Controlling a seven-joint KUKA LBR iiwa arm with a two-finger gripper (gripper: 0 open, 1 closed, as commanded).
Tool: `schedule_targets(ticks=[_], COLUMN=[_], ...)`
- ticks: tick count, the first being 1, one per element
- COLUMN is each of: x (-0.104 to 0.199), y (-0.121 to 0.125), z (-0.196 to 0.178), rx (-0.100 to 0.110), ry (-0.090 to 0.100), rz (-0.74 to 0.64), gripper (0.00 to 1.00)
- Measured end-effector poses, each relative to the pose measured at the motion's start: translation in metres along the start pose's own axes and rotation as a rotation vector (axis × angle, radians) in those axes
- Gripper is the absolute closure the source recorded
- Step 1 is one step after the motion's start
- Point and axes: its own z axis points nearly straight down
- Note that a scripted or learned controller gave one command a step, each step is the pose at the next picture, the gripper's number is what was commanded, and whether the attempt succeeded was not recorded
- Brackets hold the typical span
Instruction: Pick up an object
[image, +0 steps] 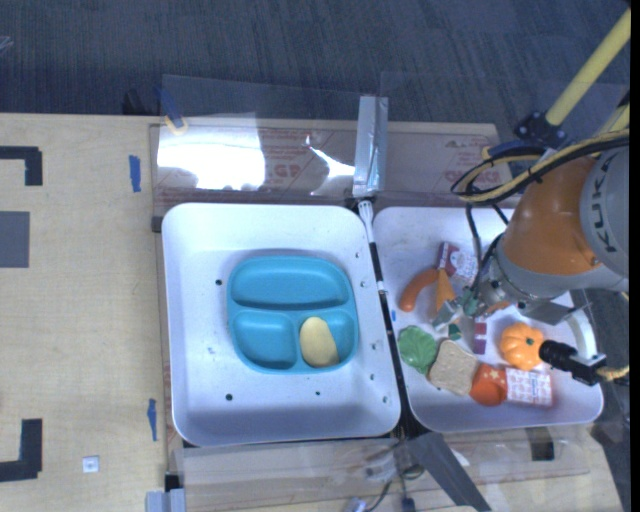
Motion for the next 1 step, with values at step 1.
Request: schedule_targets(ticks=[1], x=[0.0218], y=[0.0596], z=[-0.0831], rx=[0.017], ry=[0.01], rz=[0.06], gripper=[1.0])
